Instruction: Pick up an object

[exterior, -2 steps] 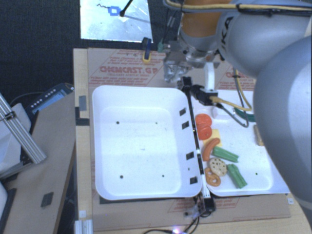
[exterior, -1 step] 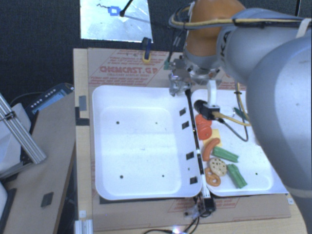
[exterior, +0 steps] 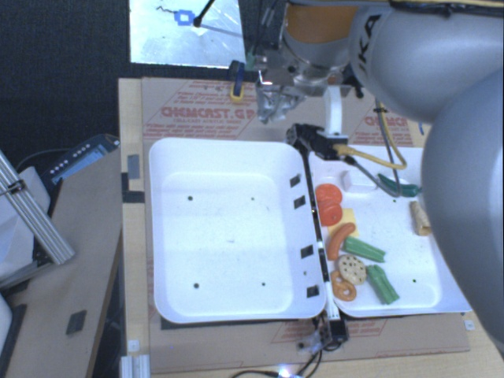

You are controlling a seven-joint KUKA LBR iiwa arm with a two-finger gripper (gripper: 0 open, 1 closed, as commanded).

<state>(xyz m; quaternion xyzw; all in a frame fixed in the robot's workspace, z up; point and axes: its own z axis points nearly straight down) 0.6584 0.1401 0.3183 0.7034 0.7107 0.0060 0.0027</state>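
Note:
My gripper hangs high over the brown cardboard just behind the left bin's back right corner, apart from every object. The right bin holds the objects along its left side: two red tomato slices, an orange sausage-shaped piece, a green piece, a second green piece, a round speckled cracker and an orange ring. Further right lie a teal piece and a tan cylinder. The arm covers the bin's right part.
The left bin sits beside the right one, joined by a black clipped divider. A yellow cable and a black fitting cross the right bin's back edge. A blue and yellow clamp stands behind the bins.

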